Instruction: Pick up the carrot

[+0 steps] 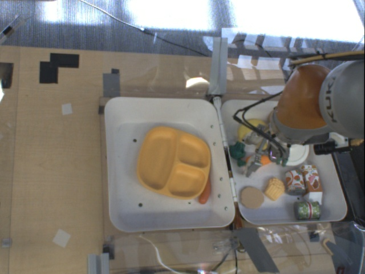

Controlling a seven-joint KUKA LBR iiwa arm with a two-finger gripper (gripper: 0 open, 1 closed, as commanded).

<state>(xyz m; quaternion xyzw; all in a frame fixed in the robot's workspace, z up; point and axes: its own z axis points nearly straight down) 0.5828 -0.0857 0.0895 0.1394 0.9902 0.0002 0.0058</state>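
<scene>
**Inspector:** Start with the largest items.

**Assistant:** The desk carries 2 bins edge to edge. The arm reaches in from the right and bends over the right bin, which suggests the target is there. The left bin holds 1 yellow plate lying flat near its middle.

**Inspector:** And the hand?

**Assistant:** The hand hangs low over the left part of the right bin, pointing down towards the items. The wrist and cables hide its tip, so I cannot tell how far open it is. Nothing can be seen gripped in it.

**Inspector:** Where is the carrot?

**Assistant:** I take the carrot to be the small orange piece just beside the hand, towards the bin's left wall. A green piece next to it may be its top. Whether the hand touches the carrot is unclear. I judge this to be the approach or grasp step.

**Inspector:** Any doubts?

**Assistant:** 1. A long orange-red piece sits against the plate's lower right edge in the left bin and could be mistaken for the carrot. The corn and the disc lie near the carrot, so a loose grasp could knock them.
</scene>
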